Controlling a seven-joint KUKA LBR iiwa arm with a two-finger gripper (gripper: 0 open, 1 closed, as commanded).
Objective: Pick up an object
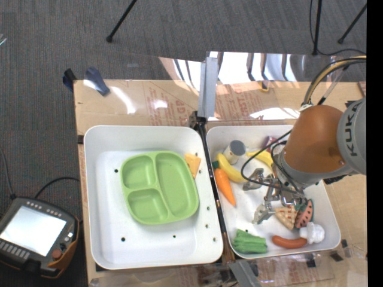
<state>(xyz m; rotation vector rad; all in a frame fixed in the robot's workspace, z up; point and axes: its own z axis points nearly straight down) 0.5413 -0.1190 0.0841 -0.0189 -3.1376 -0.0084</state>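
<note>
Pizza slice (287, 215) | gripper (267, 203) just beside it | holding nothing

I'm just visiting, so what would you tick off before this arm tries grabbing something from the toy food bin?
1. Gripper over the right bin: ok.
2. Something already between its fingers: cannot tell.
3. Targets nearby: pizza slice and watermelon slice just beside it: ok.
4. Room around them: crowded, sausage close below: not ok.
5. Carrot and banana lie apart to the left: ok.
6. Green plate sits in the left bin, out of the way: ok.
</note>
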